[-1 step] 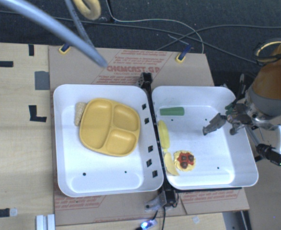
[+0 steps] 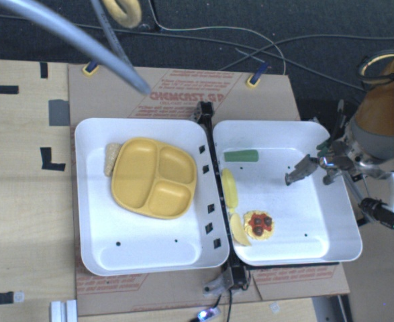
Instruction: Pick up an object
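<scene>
Objects sit in two white bins: the right bin [image 2: 317, 243] contains a green block [image 2: 241, 155], a yellow banana-like piece [image 2: 230, 190] and a small pizza-like toy [image 2: 259, 225]. The left bin [image 2: 143, 250] contains a yellow divided plate [image 2: 154, 178]. Above the right bin's right side, the pincer [image 2: 297, 174] holds nothing; I cannot tell its opening.

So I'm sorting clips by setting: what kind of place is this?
Probably a robotics lab bench: two white bins on taped cardboard, toy food like a yellow plate, and loose cables.
</scene>
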